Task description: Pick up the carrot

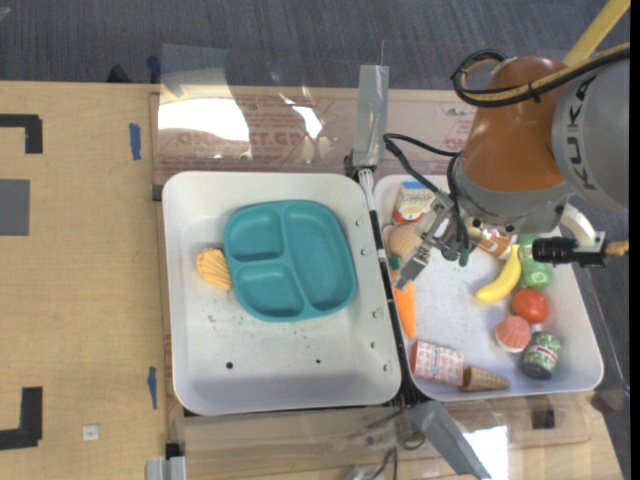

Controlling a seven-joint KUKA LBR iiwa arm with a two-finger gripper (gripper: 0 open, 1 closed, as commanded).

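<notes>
Two white bins are seen side by side on the bench. In the left bin (pixel 190 368) a teal divided plate (pixel 290 259) is set toward the far half, and a yellow shell-shaped toy (pixel 213 266) is found touching the plate's left edge. In the right bin (pixel 585 363) the carrot (pixel 405 310) is laid along the left wall, about midway down it. A banana (pixel 502 278), a tomato (pixel 531 305), a pink round piece (pixel 513 334) and a dark can (pixel 541 355) are gathered at the right side; a patterned box (pixel 438 361) and an ice cream cone (pixel 484 377) are placed by the near edge. A small carton (pixel 412 203) is stood at the far left corner. The gripper (pixel 424 251) is held just beyond the carrot's far end, above a brown item (pixel 404 239); its fingers are seen slightly parted and nothing is gripped between them.
</notes>
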